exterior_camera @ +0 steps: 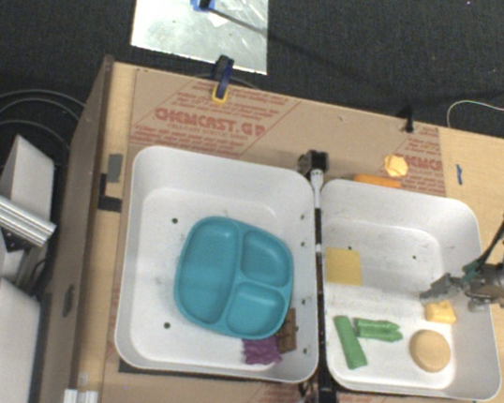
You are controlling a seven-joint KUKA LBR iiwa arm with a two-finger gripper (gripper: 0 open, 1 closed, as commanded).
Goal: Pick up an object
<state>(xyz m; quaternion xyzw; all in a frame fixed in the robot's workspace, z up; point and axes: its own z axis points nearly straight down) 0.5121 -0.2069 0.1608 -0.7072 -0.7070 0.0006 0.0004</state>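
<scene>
Yellow block (440,312): a small, pale yellow piece with a squarish outline, lying flat on the floor of the right bin (402,215). It sits just beside and below the gripper (447,286), which reaches in from the right edge of the view. It cannot be determined whether the fingers are apart or together; their tips are dark and blurred against the bin floor. No object is visible between them.

Items in the right bin, located relative to the fingers:
- A round tan object (430,350), resembling a bread roll, lies below the yellow block, near it but apart.
- Two green pieces (364,334), one long and slanted, one shorter and lying across its upper end, lie to the lower left.
- A flat yellow square (344,266) lies well to the left, close to the bin's left wall.

Items in the left bin (227,178), all well to the left of the fingers:
- A teal divided plate (233,276) with three compartments occupies the middle of the bin.
- A purple object (259,351) and a small brown object (288,333) lie at the plate's lower right edge, against the bin's right wall.

On the table (245,124) above the right bin rest an orange piece (378,180) and a small yellow object (395,165). Nothing lies on top of the yellow block; the bin floor on its left side is bare.
</scene>
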